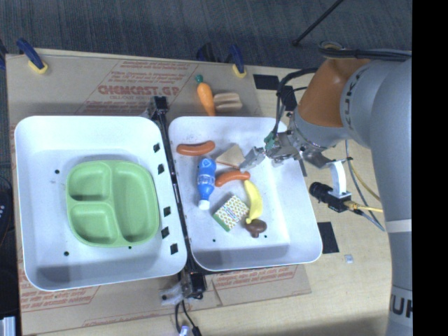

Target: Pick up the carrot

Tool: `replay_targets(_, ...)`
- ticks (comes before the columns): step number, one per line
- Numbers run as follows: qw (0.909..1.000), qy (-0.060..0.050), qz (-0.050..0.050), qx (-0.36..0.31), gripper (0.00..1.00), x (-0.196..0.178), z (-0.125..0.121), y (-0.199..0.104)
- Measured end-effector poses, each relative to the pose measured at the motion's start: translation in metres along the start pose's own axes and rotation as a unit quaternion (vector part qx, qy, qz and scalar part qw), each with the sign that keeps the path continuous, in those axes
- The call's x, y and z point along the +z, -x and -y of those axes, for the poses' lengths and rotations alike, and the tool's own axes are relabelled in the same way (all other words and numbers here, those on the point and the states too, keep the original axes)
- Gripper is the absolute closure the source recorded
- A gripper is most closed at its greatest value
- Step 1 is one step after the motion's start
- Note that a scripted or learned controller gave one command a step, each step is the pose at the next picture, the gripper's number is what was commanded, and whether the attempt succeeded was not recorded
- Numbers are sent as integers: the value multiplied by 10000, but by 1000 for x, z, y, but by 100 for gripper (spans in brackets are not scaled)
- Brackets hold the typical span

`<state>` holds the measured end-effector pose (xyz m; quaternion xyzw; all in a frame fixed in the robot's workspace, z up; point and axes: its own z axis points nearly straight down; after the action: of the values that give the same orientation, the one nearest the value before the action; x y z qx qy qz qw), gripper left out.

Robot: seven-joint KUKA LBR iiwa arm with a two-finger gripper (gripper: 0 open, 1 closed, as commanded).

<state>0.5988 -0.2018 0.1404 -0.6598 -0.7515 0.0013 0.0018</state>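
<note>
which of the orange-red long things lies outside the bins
The carrot, green-tipped, lies on the bench beyond the right bin. Both sausages lie inside it.

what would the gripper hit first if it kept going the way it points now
Probably the sandwich wedge: the gripper points toward the view's left, its tips right by it. Depth is unclear, so it might pass above.

Orange carrot (205, 97), green-topped, lies on the bench behind the bins.
</note>
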Motion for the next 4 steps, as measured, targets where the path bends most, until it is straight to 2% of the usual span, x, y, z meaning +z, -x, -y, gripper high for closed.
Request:
replay_targets(1,9998,67,27,-201,0,43,-6,-34)
replay_targets(2,9997,62,30,-217,100,33,-7,-33)
replay_targets(3,9938,10,3,1114,100,-54,-44,-46)
replay_targets(4,9761,3,-1,2175,100,-96,-72,-137)
